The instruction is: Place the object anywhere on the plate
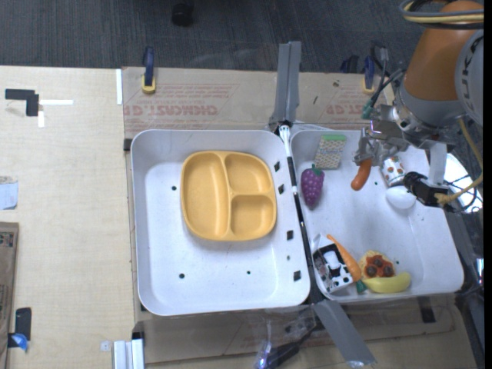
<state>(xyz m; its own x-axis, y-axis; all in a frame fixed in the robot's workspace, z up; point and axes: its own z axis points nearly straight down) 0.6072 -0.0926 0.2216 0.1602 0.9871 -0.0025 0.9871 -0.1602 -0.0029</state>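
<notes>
Claw (369, 151) clamped on hotdog (361, 175) above right bin (430, 237), grapes (311, 185) between it and plate (228, 194).

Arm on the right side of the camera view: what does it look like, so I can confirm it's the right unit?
The arm has a grey body with a broad orange band above the wrist. Dark cables loop around the wrist, and the metallic end effector sits below it.

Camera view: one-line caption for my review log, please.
Gripper lifts a toy hot dog above the right bin; yellow plate waits in the left bin.
</notes>
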